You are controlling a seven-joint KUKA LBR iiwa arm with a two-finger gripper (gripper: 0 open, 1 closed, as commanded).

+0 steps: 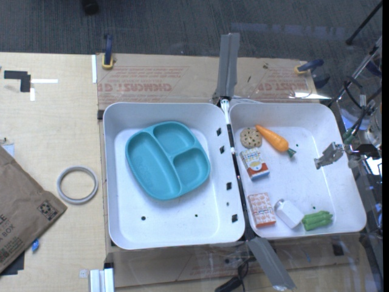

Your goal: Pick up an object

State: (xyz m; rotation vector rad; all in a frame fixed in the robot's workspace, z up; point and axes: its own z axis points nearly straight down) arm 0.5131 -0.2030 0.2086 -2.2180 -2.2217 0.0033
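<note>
The right bin [316,121] holds several items. A round cookie [250,137] lies at the back next to an orange carrot [273,139]. In front of them is a small red and white carton [255,164]. Near the front edge sit a flat orange box [261,209], a white block [289,213] and a green vegetable [317,219]. My gripper [328,154] hangs over the bin's right side, apart from all of them, with nothing seen in it.
The left bin [121,218] bears a teal divided plate [168,159]. A tape ring [77,184] and a brown cardboard box [21,215] lie on the bench to the left. Cables and arm parts [364,145] crowd the right edge.
</note>
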